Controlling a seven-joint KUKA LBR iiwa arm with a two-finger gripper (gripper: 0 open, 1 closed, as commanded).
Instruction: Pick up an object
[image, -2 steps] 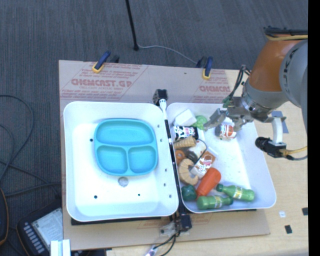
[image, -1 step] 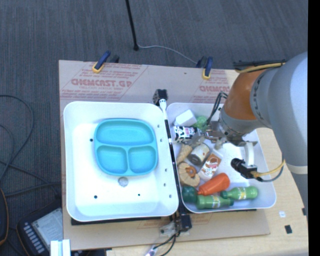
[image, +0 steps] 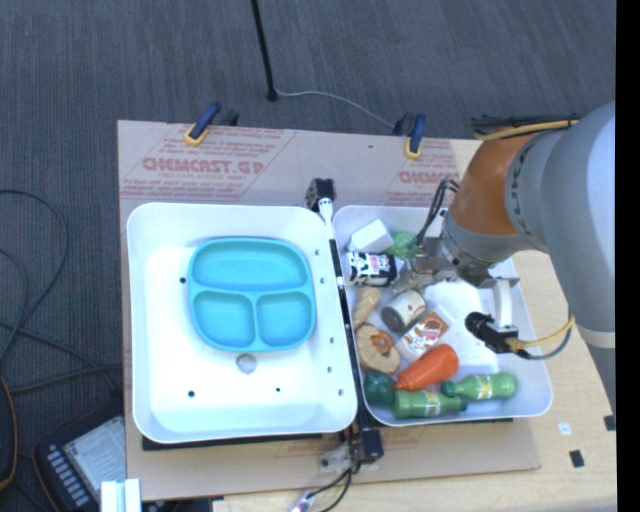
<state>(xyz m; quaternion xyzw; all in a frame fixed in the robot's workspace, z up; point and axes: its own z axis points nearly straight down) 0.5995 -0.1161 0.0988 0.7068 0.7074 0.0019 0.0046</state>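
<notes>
The right bin (image: 535, 385) holds a heap of toy food. A white block (image: 369, 236) and a green piece (image: 403, 243) lie at its far left. A black-and-white cow-patterned item (image: 371, 266) sits just below them. A small can (image: 404, 309), a printed packet (image: 428, 333), an orange carrot (image: 429, 367), a green bottle (image: 455, 394), a pretzel (image: 378, 346) and a tan bread piece (image: 366, 304) fill the near left. My gripper (image: 428, 264) hangs low over the bin's upper middle, between the green piece and the can, under the orange-banded wrist (image: 485, 195).
The left bin (image: 160, 390) bears a blue divided plate (image: 252, 293), with a small grey round piece (image: 246, 364) just in front of it. Both bins rest on a cardboard sheet (image: 210, 165) held by clamps (image: 204, 121). Bare white floor shows at the right bin's right side (image: 530, 345).
</notes>
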